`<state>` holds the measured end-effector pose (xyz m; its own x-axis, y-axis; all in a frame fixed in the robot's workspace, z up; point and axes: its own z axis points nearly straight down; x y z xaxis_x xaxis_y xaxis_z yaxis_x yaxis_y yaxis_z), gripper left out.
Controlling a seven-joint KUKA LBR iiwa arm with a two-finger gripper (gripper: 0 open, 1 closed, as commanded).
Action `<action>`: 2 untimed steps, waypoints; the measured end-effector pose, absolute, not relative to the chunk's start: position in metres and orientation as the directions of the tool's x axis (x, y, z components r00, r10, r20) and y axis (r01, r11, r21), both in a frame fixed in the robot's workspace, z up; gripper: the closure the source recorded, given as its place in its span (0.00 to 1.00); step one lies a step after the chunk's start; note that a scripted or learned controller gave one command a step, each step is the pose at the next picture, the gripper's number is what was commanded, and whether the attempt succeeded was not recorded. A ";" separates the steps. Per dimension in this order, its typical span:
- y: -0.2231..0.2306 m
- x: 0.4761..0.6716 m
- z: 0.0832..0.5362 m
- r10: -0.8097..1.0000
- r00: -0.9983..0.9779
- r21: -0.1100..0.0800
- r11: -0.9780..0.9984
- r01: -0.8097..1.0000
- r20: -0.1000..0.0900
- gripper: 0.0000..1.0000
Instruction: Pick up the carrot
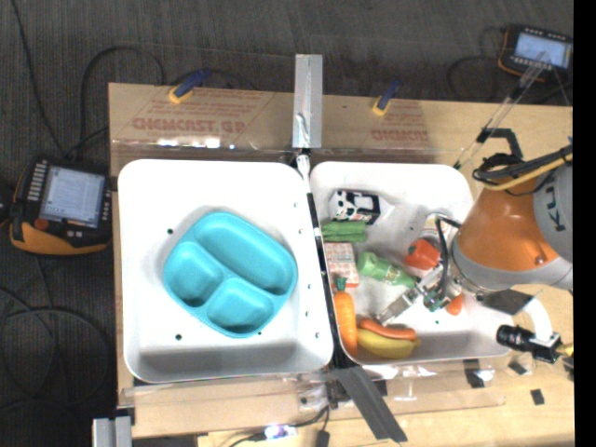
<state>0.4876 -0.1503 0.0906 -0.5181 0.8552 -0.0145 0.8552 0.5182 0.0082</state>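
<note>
The carrot (pixel 345 318) is orange and lies lengthwise against the left wall of the right bin (pixel 466 343), near its front corner. My gripper (pixel 403 306) hangs low over the middle of that bin, to the right of the carrot and apart from it. It sits just above a yellow banana (pixel 388 345) with a red piece (pixel 380 327) on top. The grey arm with its orange band (pixel 503 236) reaches in from the right and hides part of the bin floor.
The right bin also holds a green item (pixel 378 268), an orange-red item (pixel 424 254), a pink and green packet (pixel 341 260) and a black-and-white item (pixel 356 207). A blue divided tray (pixel 231 273) lies in the left bin (pixel 149 194).
</note>
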 end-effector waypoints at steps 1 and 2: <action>-0.148 0.490 0.102 0.854 -0.519 0.016 0.520 0.854 -0.014 1.00; -0.137 0.483 0.099 0.968 0.250 -0.004 -0.250 0.968 0.001 1.00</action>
<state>0.4828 -0.1372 0.0986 0.2504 0.9681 0.0008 0.9681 -0.2504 -0.0045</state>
